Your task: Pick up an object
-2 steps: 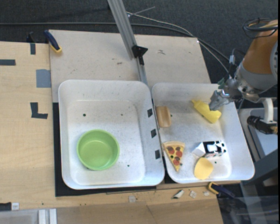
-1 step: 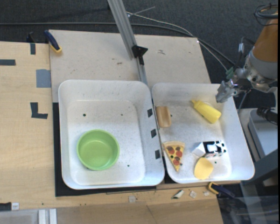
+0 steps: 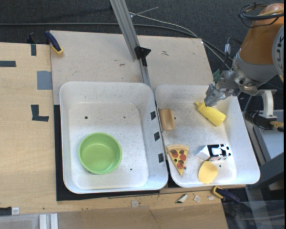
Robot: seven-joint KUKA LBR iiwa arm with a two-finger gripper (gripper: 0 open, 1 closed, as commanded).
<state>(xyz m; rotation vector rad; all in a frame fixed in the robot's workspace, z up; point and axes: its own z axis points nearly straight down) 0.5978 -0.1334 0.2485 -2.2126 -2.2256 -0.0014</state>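
Nearest us, the yellow disc (image 3: 208, 172), the card (image 3: 217, 151) and the pizza slice (image 3: 178, 158) lie untouched in the right bin (image 3: 245, 175), while the gripper (image 3: 212, 98), jaws impossible to read from here, hovers just beside the yellow bottle (image 3: 212, 114) farther back, and a clean pick means straddling its middle squarely.

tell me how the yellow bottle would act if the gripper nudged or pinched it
The yellow bottle lies on its side in the right bin, so its rounded body would probably roll or pivot under a nudge. It looks like smooth plastic, so a pinch by the gripper beside its narrow end might slip. It's likely a light toy, easy to lift.
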